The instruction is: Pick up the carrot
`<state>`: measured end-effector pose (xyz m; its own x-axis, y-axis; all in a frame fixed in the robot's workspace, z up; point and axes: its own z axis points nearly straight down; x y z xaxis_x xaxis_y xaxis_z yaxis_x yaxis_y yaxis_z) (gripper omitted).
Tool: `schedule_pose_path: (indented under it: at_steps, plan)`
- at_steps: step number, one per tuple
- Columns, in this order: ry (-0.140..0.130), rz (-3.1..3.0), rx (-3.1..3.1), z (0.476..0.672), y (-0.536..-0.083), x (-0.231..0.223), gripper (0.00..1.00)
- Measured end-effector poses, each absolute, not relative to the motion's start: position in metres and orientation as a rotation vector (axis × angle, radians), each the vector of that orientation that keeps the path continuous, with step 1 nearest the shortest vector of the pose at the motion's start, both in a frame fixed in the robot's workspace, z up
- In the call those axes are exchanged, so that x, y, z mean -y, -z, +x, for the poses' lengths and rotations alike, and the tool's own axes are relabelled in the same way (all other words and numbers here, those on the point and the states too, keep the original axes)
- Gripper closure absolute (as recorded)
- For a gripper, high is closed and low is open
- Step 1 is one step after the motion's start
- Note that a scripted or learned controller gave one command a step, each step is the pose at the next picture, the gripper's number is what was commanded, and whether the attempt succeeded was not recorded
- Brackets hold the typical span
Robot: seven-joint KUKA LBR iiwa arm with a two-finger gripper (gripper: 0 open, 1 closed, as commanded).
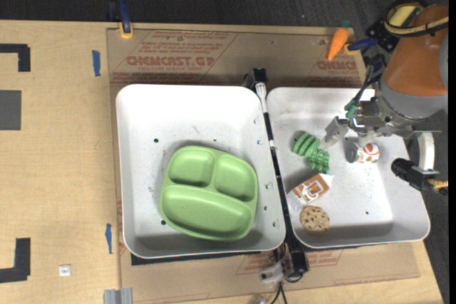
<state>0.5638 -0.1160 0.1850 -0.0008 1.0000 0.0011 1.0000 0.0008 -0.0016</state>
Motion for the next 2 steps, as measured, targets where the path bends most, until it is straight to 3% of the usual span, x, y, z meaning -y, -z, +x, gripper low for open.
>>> schedule_pose_path:
  at_steps: [1, 2]
  plan:
    - [-0.001, -2.333, 2.100, 0.538, -0.169, 0.138, 0.00]
    - [0.000, -1.949, 2.460, 0.490, -0.131, 0.139, 0.00]
